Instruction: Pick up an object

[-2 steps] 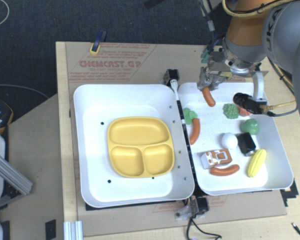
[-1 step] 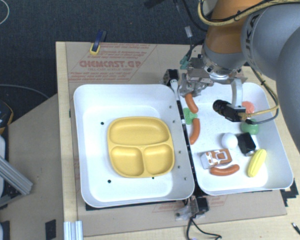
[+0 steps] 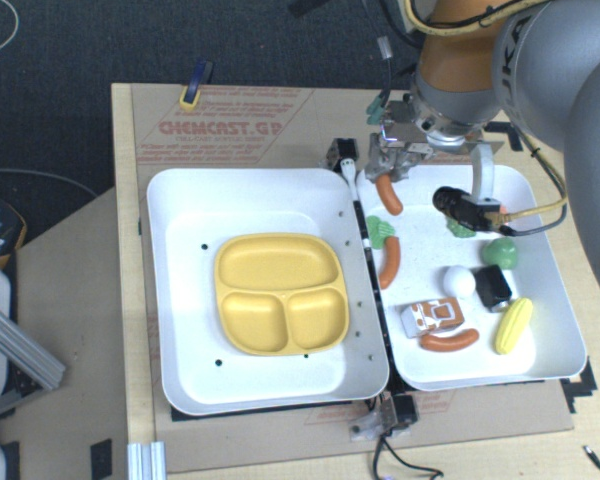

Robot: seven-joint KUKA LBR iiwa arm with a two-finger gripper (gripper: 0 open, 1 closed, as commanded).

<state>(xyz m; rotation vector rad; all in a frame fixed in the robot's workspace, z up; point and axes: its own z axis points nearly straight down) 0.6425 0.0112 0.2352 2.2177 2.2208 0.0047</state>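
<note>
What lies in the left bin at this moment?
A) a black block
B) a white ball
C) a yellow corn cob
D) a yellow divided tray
D: the yellow divided tray sits alone in the left bin, while the corn cob, white ball and black block all lie in the right bin.

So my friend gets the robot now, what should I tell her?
Gripper: up at the far end of the right bin, shut on an orange sausage that hangs from its fingers.
Other things in that bin: another orange sausage, a third one at the near side, a yellow corn cob, a white ball, a black block.
Left bin: holds a yellow divided tray.
Done: sausage grasped.
Left: lift it clear and check it stays held.
</note>
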